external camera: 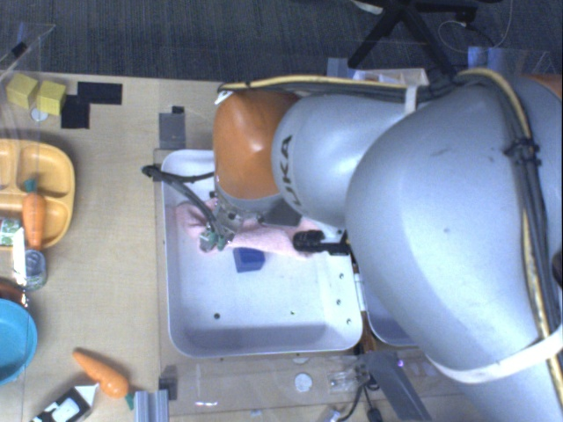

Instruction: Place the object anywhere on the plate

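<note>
Your small blue block is sitting loose on the floor of the left shallow white plastic bin, just beside the pale pink flat plate, maybe touching its near edge, hard to say from this angle. The grey two-finger gripper hangs just up and left of the block, under the arm's orange band. Nothing's between its tips that you can see, and whether they're apart or together, can't tell. So I'd call this the pick stage, not done yet. Next you'd want to shift right, drop over the block, close, then lift onto the pink.
</note>
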Action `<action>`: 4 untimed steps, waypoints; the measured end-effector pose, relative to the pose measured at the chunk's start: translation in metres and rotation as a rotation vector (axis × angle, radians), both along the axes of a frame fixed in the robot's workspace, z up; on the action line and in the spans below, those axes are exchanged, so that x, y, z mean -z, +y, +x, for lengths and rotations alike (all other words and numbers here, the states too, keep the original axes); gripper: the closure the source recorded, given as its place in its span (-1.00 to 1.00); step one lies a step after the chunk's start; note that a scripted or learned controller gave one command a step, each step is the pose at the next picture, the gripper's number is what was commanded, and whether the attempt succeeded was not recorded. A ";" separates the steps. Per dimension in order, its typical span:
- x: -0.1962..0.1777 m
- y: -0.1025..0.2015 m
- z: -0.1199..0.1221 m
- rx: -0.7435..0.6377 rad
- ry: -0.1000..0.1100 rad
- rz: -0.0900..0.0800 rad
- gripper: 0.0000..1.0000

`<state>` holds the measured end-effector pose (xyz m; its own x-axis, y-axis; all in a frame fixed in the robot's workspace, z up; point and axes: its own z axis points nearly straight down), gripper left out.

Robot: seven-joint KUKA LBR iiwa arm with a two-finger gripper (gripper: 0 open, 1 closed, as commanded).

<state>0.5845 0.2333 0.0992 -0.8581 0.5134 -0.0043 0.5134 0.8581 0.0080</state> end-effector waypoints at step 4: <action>-0.071 -0.028 0.002 -0.292 0.001 -0.003 1.00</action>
